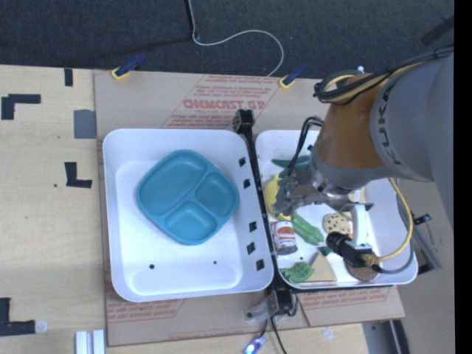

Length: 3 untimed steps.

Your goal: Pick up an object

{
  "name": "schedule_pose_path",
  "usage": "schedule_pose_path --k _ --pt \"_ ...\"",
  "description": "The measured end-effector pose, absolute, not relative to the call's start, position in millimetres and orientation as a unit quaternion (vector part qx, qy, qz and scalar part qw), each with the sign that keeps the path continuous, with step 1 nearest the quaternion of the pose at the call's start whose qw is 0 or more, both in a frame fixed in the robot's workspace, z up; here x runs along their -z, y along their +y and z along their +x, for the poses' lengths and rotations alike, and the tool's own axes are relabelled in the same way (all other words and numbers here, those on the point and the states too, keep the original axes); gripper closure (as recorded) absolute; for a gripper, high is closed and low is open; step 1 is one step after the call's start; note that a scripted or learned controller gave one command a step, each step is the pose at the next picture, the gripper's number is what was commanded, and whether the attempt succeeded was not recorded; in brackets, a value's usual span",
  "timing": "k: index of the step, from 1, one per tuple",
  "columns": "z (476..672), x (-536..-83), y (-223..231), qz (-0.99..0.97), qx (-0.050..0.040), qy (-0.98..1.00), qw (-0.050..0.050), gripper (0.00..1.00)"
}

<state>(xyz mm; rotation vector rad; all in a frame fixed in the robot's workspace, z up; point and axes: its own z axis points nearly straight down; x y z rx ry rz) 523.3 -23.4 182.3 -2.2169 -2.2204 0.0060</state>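
Here, gripper (291, 198) low in right bin (394, 275), above green pod (308, 228) (light, soft-looking toy). Fingers' state: cannot tell. Likely best pinched across its narrow middle; may slip.

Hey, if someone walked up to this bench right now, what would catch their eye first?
Probably the blue divided plate, lying alone in the left bin. Next, the grey arm with its orange band, reaching in from the right and bent low over the right bin, where small items are crowded together, among them a green piece and a small can.
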Motion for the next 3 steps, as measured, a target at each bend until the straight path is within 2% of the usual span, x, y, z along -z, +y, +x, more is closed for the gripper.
schedule_pose_path --k 1,2,3 --pt "497.2 -267.9 -28.7 -0.707 0.0018 -0.707 -0.002 1.00" --pt "482.1 -222.2 -0.3 -0.706 -0.0021 -0.708 0.002 1.00" --pt "485.4 -355.5 7.1 -0.706 0.0048 -0.708 -0.004 1.00"
